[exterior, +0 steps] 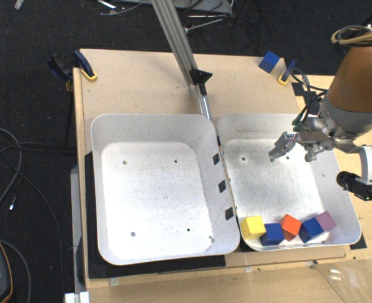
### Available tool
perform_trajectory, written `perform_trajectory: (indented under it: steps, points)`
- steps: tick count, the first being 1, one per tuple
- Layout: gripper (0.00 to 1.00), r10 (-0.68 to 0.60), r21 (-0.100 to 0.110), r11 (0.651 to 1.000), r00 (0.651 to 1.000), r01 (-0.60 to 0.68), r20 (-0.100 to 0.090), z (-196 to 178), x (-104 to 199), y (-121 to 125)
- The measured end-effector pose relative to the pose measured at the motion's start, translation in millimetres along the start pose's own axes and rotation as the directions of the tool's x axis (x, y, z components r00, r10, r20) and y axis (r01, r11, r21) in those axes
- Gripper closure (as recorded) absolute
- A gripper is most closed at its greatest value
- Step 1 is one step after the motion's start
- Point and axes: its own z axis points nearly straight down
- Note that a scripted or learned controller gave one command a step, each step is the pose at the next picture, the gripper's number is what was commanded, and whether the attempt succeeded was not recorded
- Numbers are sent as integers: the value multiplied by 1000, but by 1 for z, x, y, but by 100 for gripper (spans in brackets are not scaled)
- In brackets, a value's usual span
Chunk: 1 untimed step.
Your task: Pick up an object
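camera view: I'm looking down at a slant on both bins; my arm comes in from the right.
arm: the arm (356,87) hangs over the right bin's far right part, orange band uppermost.
gripper (297,149): it sits above the far half of the right bin (261,169), over bare floor. I can make out two fingers spread apart with a gap between them and nothing in that gap. How high it is above the bin floor I cannot tell from this slant.
blocks: the things to pick lie in a row along the right bin's near edge, toward its near right corner. From left to right: yellow block (253,225), blue block (273,233), orange block (290,226), second blue block (311,229), purple block (325,220). They look bunched, neighbours touching or nearly so.
left bin (110,137): bare white floor with dark specks.
stray block (270,61): a blue one on the bench's far right corner, outside both bins.
done: by my reading, nothing; no block is lifted and none is between the fingers.
left: the whole pick. The gripper is well apart from the row, so I judge it must travel toward the near edge, descend on one block, close and raise it.
risk: the tight row beside the bin wall leaves little finger room; the yellow end block seems the easiest.
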Motion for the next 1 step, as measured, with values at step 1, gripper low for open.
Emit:
perform_trajectory:
  steps: [1]
  points:
    - [0,5,-6,1000,1000,-5,4,-70,-36,-65]
